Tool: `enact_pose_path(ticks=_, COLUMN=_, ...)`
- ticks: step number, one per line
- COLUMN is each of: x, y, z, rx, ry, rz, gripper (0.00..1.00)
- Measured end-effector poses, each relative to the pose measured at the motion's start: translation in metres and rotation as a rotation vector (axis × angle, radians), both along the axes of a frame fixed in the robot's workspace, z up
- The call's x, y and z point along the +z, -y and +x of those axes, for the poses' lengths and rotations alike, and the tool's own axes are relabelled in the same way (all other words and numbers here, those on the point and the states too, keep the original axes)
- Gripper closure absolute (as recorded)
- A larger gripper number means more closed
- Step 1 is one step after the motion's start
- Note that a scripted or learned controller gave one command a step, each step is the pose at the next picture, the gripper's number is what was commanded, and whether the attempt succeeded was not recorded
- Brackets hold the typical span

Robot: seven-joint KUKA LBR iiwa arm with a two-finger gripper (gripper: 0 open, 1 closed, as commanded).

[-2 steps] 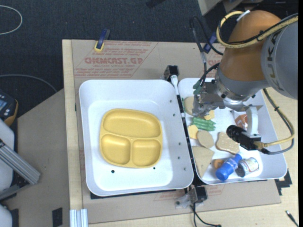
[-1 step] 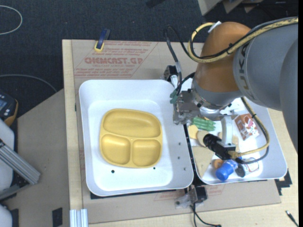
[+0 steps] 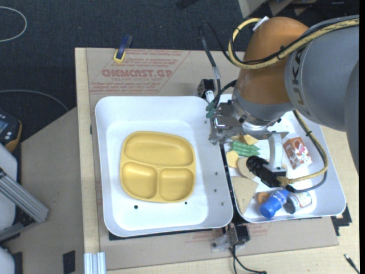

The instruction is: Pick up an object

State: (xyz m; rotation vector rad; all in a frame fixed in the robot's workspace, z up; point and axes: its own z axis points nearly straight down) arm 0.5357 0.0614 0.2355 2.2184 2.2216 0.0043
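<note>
Your tool [image 3: 223,132] hangs beside the small green plastic piece [image 3: 246,149], its state unreadable. The piece looks light and stiff, so pinch its narrow middle.

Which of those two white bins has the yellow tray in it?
The bin on the view's left: the yellow three-compartment tray lies flat in it. The other bin, under the arm, holds small mixed items.

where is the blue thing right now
In the camera view, the blue object lies at the near edge of the right bin, below the red-and-white packet.
</note>
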Motion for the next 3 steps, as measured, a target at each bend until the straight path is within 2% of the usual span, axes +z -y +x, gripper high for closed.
enact_pose_path(ticks=1, x=-0.018, y=-0.007, z=0.000, rx=-0.001, ry=-0.008, rz=0.000, gripper=1.00)
enact_pose_path(ticks=2, x=-0.009, y=0.011, z=-0.002, rx=-0.003, ry=-0.003, rz=0.000, gripper=1.00)
enact_pose_path(ticks=3, x=-0.021, y=-0.001, z=-0.005, rx=0.000, ry=-0.008, rz=0.000, gripper=1.00)
